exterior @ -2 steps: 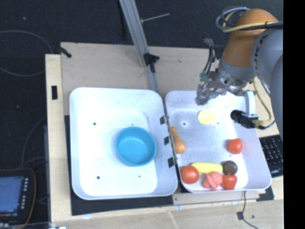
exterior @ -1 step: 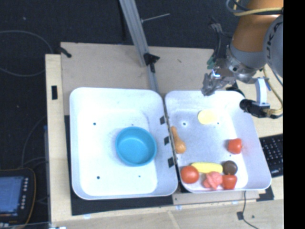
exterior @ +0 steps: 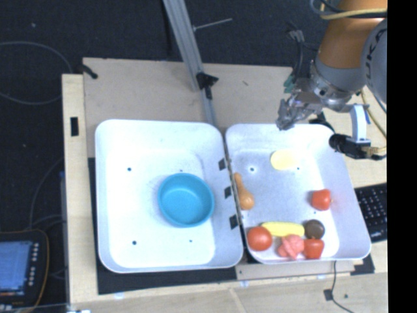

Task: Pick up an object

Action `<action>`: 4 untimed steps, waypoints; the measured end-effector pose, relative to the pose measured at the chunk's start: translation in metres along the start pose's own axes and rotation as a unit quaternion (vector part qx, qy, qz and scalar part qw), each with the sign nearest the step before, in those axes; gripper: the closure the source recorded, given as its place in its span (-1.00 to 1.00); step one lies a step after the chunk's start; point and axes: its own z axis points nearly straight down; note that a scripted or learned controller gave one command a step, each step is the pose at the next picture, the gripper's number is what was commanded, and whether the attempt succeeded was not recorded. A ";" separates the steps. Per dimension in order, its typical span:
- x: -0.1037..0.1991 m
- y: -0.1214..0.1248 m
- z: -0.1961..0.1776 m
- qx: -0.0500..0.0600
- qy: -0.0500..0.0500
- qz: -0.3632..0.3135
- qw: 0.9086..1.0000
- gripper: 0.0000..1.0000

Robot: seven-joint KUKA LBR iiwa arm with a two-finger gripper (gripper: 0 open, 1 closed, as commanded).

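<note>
Pincer (exterior: 287, 119) hangs at the far rim of the right bin (exterior: 339, 175), pointing down from the grey and orange arm (exterior: 342, 44) that reaches in from the right. Whether it stands apart or together cannot be told; nothing shows in its grip.

Nearest candidate for picking is a pale yellow disc (exterior: 283, 160), lying flat on the bin floor just toward the camera from the pincer, almost straight below it in the view. It has no long axis, being round.

Farther toward the camera lie an orange carrot-like piece (exterior: 243, 192) by the bin's left wall, a red tomato (exterior: 320, 199) to the right, and a cluster at the near rim: another red tomato (exterior: 259, 238), a yellow banana (exterior: 283, 228) lying left to right, a pink lump (exterior: 291, 246) and a dark ball (exterior: 315, 228).

A blue bowl (exterior: 186, 199) sits in the left bin (exterior: 130, 155), well apart from the pincer.
</note>
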 end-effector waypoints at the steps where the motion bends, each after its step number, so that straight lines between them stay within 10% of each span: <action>1: 0.044 -0.018 -0.006 0.002 0.000 0.000 1.000 1.00; 4: 0.185 -0.071 0.033 0.004 -0.001 0.000 1.000 1.00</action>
